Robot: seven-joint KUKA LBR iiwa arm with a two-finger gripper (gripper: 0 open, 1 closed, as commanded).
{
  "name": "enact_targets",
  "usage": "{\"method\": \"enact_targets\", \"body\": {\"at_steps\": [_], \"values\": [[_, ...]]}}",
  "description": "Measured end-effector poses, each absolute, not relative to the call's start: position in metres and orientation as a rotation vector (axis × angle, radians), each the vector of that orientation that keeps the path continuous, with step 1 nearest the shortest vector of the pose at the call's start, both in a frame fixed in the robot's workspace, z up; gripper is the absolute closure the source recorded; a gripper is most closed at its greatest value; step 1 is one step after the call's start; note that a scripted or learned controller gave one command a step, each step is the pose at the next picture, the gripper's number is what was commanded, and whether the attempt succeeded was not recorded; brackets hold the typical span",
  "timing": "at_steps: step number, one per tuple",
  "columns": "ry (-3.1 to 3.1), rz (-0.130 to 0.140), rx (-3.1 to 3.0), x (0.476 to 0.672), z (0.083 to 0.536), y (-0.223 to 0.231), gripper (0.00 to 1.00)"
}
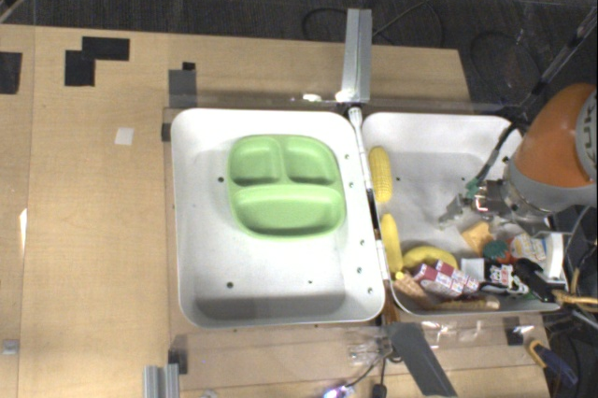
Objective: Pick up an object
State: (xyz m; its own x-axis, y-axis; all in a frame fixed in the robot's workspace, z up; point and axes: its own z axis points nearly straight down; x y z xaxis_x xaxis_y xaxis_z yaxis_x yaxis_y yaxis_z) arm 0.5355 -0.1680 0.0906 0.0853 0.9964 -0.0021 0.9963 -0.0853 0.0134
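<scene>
Camera view arm (pixel 559 149): cut off at right edge
Gripper (pixel 474 200): small, blurred, finger state unclear
Right bin (pixel 439 139) clutter: partly hidden

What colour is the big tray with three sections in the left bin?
The three-section plastic tray is light green, clear in the camera view.

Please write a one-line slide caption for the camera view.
Hand above cluttered right bin; green tray in left bin.
</scene>
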Motion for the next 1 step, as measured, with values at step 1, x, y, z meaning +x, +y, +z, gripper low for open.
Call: {"method": "enact_targets", "body": {"at_steps": [1], "values": [[2.117, 0.024, 2.303, 0.5389, 0.1010, -0.1650, 1.00]]}}
